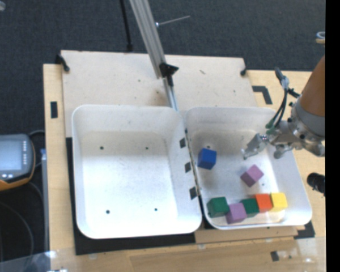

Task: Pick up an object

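Note:
Several small cubes lie in the right bin (289,169). A blue cube (207,158) sits near the bin's left wall, and a purple cube (251,175) lies alone in the middle. Along the front wall runs a row: a green cube (217,206), a second purple cube (236,212), another green cube (250,206), an orange cube (264,202) and a yellow cube (279,200). My gripper (266,148) hangs over the right bin's back right part, just behind the lone purple cube. It is open, with nothing between its fingers.
The left bin (79,152) stands beside the right one, sharing a middle wall (190,163). A slanted metal pole (150,33) rises from the bench behind the bins. A grey device (8,157) sits off the bench at the left.

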